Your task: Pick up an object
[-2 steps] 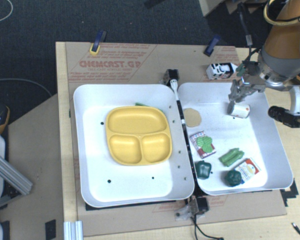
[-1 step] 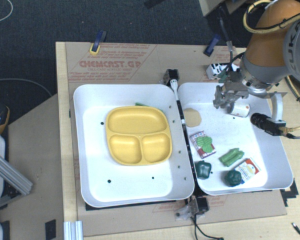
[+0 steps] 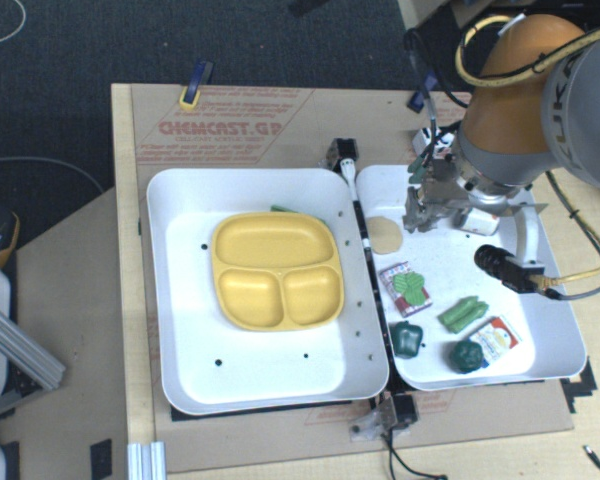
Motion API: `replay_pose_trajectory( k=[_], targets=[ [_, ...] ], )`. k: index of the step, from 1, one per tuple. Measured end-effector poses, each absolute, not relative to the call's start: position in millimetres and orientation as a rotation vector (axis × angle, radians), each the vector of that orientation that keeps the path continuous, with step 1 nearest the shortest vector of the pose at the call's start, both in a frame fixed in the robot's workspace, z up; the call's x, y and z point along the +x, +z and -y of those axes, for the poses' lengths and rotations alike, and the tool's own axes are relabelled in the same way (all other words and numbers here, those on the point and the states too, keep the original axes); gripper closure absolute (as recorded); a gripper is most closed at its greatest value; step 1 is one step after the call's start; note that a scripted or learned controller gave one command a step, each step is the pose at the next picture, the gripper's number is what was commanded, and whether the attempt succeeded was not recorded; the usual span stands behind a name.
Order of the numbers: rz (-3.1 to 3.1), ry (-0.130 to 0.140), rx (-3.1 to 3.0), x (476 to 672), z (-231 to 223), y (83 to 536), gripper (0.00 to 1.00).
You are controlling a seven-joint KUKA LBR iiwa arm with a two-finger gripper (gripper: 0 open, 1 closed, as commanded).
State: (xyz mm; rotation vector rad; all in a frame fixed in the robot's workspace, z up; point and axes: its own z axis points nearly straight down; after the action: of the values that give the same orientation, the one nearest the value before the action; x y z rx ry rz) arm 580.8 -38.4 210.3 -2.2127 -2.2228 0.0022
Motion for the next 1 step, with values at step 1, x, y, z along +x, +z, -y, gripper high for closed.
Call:
replay_pose_trajectory(
  k=[1],
  targets=[
    [2.222, 0.001, -2.215, 564.4, 12.2, 219.6, 1.00]
  ],
)
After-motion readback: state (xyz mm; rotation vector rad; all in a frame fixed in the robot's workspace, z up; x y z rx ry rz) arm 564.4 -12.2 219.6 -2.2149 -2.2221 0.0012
